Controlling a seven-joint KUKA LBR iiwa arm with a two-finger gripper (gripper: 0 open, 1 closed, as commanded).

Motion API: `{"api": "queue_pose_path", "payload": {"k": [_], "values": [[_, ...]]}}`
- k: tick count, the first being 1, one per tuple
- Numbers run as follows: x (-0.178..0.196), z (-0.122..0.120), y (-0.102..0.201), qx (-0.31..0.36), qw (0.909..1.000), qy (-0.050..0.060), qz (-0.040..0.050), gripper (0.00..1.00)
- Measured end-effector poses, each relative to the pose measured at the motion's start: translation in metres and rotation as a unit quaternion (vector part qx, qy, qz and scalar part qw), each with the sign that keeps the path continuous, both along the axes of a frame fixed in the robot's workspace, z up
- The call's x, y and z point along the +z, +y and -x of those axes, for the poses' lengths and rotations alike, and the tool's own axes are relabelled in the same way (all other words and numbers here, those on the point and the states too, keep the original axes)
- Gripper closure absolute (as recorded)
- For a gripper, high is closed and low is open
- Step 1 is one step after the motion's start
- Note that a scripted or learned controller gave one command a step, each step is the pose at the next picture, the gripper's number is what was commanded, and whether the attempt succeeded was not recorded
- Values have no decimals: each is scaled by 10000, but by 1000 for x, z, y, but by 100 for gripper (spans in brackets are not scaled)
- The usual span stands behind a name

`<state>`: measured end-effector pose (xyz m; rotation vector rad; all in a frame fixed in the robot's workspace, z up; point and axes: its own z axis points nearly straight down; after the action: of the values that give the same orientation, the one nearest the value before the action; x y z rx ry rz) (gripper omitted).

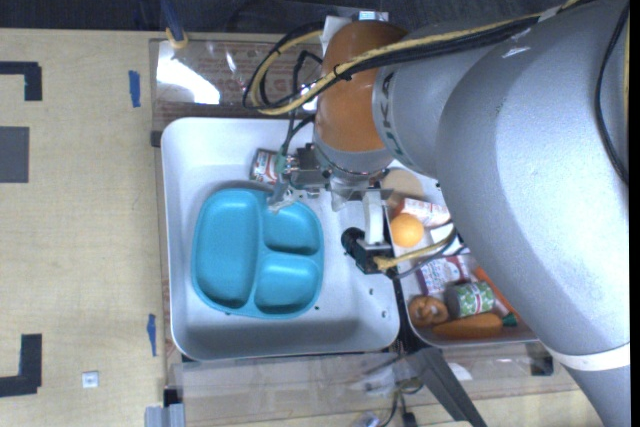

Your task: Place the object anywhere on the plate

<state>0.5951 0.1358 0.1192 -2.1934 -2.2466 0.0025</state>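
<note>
The gripper point(283, 183) hangs at the blue divided plate's point(258, 253) upper rim. A small can point(265, 165) sits right there; whether the gripper grips it, I can't tell.

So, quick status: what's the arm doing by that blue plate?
Gripper over the blue plate's top edge. Small can beside it, grip unclear. Nothing on the plate.
</note>
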Motion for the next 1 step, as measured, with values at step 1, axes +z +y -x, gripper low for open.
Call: {"api": "queue_pose_path", "payload": {"k": [1], "values": [[166, -65, -28, 254, 9997, -65, -5, 0]]}}
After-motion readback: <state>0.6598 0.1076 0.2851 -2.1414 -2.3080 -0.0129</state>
